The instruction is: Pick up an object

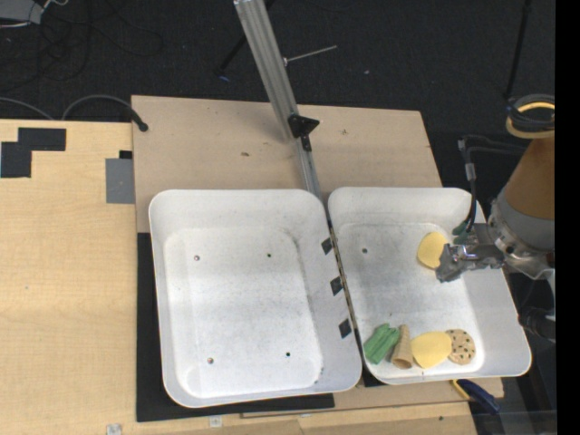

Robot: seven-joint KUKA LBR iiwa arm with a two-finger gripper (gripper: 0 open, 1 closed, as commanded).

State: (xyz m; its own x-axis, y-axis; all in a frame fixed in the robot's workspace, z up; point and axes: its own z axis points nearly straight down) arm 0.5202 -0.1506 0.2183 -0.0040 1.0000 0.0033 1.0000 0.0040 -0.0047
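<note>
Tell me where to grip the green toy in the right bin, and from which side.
Grip the green toy across its narrow width, midway along, coming straight down. It lies flat and slanted, with the tan cone close beside its right edge, so fingers probably fit best across the upper, freer half.

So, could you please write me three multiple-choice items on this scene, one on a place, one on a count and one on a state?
1. Where does the green toy lie?
A. Left bin, far corner
B. Right bin, near edge
C. On the wooden bench

2. How many yellow pieces are in the right bin?
A. None
B. Two
C. Five

3. Where is the gripper?
A. Over the left bin
B. Parked off the bench
C. Low in the right bin beside a yellow piece

Key: 1 B, it lies by the near wall next to the cookie. 2 B, one by the gripper and one near the cookie. 3 C, it sits right against that piece.
</note>
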